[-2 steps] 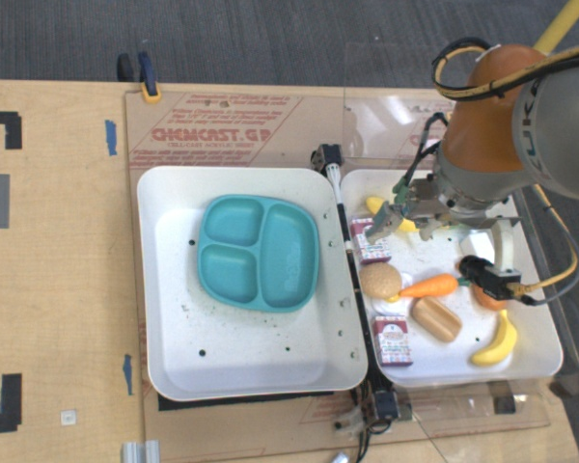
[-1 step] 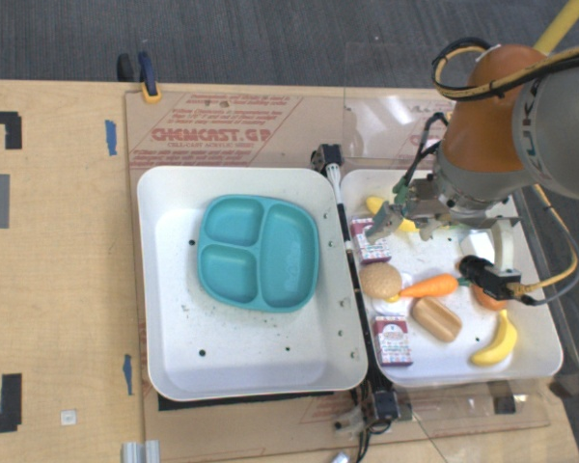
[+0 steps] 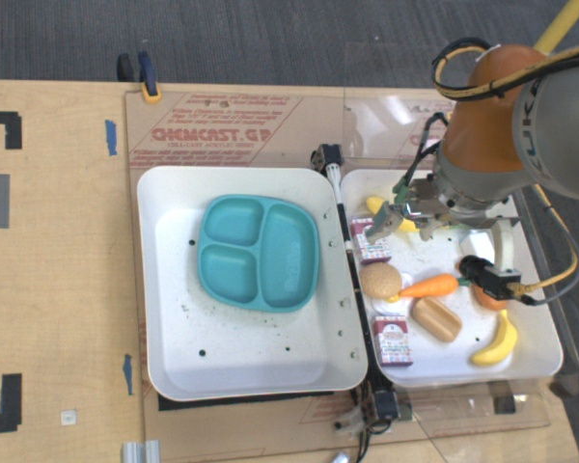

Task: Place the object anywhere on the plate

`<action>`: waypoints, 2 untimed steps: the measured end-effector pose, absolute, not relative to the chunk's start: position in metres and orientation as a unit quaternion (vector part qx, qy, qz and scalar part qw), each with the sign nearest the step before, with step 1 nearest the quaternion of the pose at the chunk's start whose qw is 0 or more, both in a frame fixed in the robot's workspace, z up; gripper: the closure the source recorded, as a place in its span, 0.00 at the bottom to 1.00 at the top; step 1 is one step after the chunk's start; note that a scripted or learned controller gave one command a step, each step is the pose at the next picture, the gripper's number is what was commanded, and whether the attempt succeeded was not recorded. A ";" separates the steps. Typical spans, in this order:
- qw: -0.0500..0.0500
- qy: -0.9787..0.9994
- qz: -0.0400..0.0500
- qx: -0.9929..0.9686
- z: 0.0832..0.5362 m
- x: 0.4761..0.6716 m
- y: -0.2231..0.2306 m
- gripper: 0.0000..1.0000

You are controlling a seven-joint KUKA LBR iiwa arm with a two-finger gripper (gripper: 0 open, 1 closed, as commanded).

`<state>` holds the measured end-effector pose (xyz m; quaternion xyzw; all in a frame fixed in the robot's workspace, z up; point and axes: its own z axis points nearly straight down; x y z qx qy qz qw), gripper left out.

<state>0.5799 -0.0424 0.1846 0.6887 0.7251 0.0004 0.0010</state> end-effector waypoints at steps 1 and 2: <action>0.001 0.725 0.000 0.689 0.185 0.580 -0.042 0.00; 0.001 0.725 0.000 0.689 0.185 0.580 -0.042 0.00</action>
